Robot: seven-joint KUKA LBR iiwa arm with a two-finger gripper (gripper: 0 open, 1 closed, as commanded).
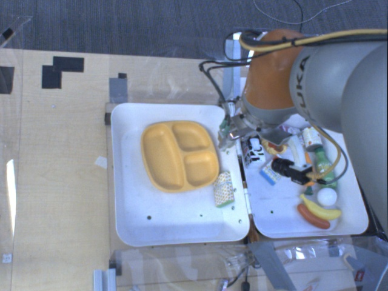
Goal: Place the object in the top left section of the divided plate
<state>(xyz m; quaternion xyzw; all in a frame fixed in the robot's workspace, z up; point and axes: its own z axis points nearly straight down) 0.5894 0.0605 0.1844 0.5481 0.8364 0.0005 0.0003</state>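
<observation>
A yellow divided plate [179, 155] lies in the upper middle of the left bin [176, 223]. It has one long section on the left and two smaller sections on the right. A small patterned pouch [224, 189] lies in the bin against the plate's lower right rim. My gripper [227, 133] hangs over the seam between the two bins, just right of the plate's upper right rim. The arm's orange band and grey body cover much of the right bin behind it.
The right bin [285, 220] holds several small items: a banana [321, 209], a red sausage [314, 218], a white ball [327, 196], a green-capped bottle [317, 151], a blue packet [269, 174] and a black-and-white piece [254, 150]. Bare bin floor lies below the plate.
</observation>
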